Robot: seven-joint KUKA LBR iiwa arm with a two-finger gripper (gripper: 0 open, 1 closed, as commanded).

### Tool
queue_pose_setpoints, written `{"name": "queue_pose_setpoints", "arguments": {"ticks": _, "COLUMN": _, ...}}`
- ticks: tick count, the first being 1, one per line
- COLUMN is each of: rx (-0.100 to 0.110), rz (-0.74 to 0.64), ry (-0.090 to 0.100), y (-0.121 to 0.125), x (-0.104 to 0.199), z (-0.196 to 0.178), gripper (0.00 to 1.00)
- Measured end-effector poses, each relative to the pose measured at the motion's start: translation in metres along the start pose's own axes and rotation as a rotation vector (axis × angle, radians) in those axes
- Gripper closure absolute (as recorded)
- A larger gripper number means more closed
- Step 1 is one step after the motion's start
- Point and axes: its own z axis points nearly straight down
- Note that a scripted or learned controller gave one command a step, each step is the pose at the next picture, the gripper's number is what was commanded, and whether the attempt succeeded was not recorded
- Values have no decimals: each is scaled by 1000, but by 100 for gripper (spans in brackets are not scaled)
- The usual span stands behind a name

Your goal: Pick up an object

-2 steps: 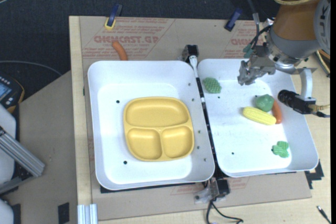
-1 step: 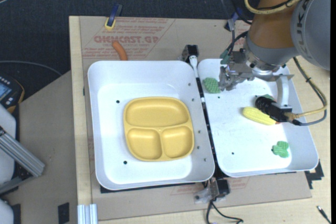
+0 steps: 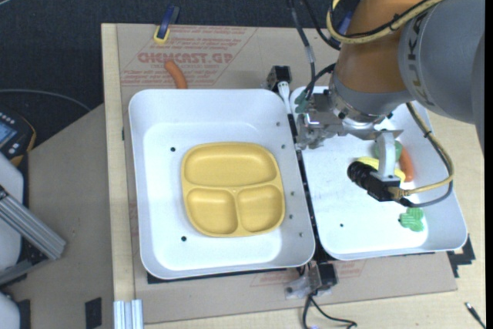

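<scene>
**A:** Panel 1: which objects can I pick from?

**B:** I count two, an orange piece (image 3: 406,164) and a green piece (image 3: 412,220). Both lie in the right bin (image 3: 347,239). The orange piece is well off to the view's right of the gripper (image 3: 310,123) and a little nearer the camera. The green piece is farther out the same way, near the bin's front right corner. Both are apart from the gripper.

**A:** And the gripper itself?

**B:** It hangs from the arm (image 3: 385,35) over the far left corner of the right bin, just beside the wall it shares with the left bin (image 3: 154,166). From my station I cannot tell whether it is wide or narrow.

**A:** What lies on its other side?

**B:** A yellow plate (image 3: 231,189) with three compartments lies flat in the middle of the left bin, apart from the gripper. Farther back, an orange rod (image 3: 176,74) lies on the cardboard (image 3: 208,50) behind the left bin.
</scene>
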Motion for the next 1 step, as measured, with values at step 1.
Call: {"name": "queue_pose_setpoints", "arguments": {"ticks": 1, "rx": -1, "rz": 1, "ry": -1, "y": -17, "x": 43, "z": -1, "gripper": 100}}
